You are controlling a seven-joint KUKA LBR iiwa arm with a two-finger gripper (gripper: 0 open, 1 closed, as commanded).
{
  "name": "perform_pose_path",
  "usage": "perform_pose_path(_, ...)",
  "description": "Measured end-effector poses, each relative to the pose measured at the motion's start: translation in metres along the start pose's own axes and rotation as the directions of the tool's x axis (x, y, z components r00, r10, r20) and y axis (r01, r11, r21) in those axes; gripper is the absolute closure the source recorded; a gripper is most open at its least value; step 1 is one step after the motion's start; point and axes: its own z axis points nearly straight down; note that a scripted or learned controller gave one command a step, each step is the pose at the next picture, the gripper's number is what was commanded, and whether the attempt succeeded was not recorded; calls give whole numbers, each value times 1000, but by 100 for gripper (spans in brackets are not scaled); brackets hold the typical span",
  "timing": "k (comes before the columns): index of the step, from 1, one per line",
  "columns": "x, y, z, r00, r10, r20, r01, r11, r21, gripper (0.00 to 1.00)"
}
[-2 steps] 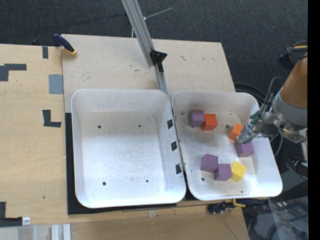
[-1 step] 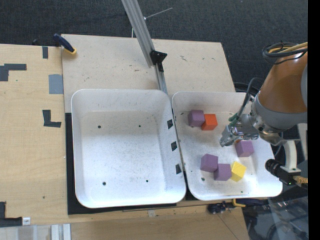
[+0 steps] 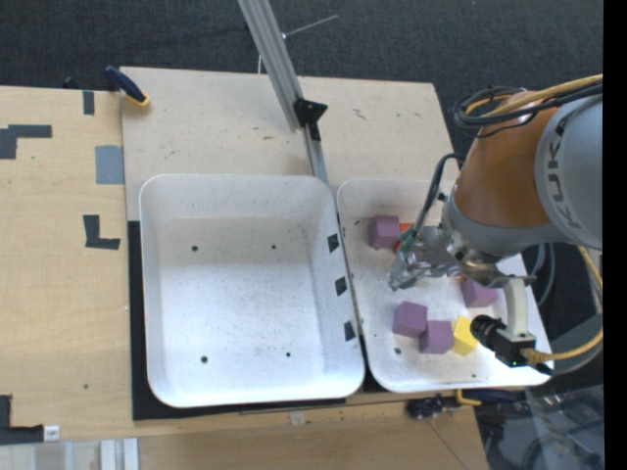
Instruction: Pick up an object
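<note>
While reaching in from the right, the arm (image 3: 519,164) is hanging over the right bin (image 3: 392,372). Its gripper (image 3: 416,267) is hovering among purple blocks (image 3: 409,317); finger state unclear.

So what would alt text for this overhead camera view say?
A grey and orange robot arm reaches into the right white bin, its gripper low among purple blocks and a yellow one. The left bin sits beside it.

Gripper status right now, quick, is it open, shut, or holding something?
Gripper: over the right bin, near the purple blocks; whether it is open, shut, or holding anything cannot be told.
</note>
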Motion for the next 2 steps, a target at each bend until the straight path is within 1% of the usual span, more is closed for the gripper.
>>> perform_pose_path(1, 54, -3, 9, 1000, 0, 1, 0, 1000, 1, 100)
perform_pose_path(2, 104, 14, 7, 1000, -1, 0, 1, 1000, -1, 100)
